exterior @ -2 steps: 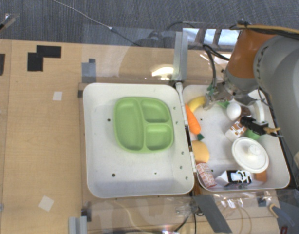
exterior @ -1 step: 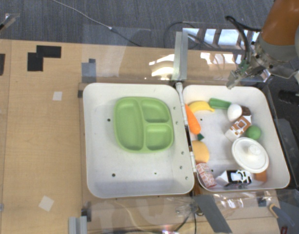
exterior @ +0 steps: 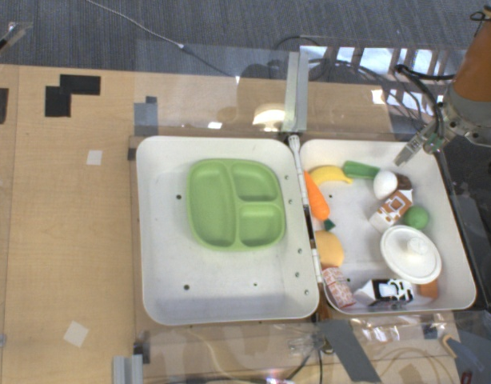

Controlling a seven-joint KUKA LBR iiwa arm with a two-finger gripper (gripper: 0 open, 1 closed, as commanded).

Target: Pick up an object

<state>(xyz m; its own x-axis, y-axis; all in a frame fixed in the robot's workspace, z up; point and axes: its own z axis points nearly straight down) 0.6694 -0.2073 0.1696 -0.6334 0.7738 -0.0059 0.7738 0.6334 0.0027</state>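
- Objects for picking lie crowded in the right bin (exterior: 461,238), while the left bin (exterior: 161,238) bears just one thing.
- On the bare bench (exterior: 61,214) left of the bins, black square marks sit near the far edge and small pale patches lie on the wood.
- Left bin: a green divided plate (exterior: 233,204) with three compartments lies flat near the middle, a little toward the far side, clear of the walls.
- Right bin, left side: an orange carrot (exterior: 317,199) lies along the wall shared with the left bin, and a yellow banana (exterior: 329,174) rests just beyond it, touching or nearly touching its far end.
- Nearer on the same side, a yellow-orange rounded piece (exterior: 329,249) sits by the wall, and a small pink-and-white packet (exterior: 338,286) lies just nearer than that, in the near left corner.
- Right bin, middle: a dark green long piece (exterior: 361,169) lies near the far wall, and a white egg-like piece (exterior: 385,184) sits just right of it.
- A brown-and-white carton (exterior: 393,207) lies tilted just nearer than the egg, with a green ball (exterior: 417,218) just beside it on the right.
- A white lidded bowl (exterior: 410,254) stands nearer again, and a small black-and-white item (exterior: 392,290) lies at the near wall beside it.
- The gripper (exterior: 411,151) hangs over the far right corner of the right bin, slanting down and left from the grey arm (exterior: 473,114) with its orange band; it holds nothing that can be seen, and whether its tips are parted or closed I cannot tell.
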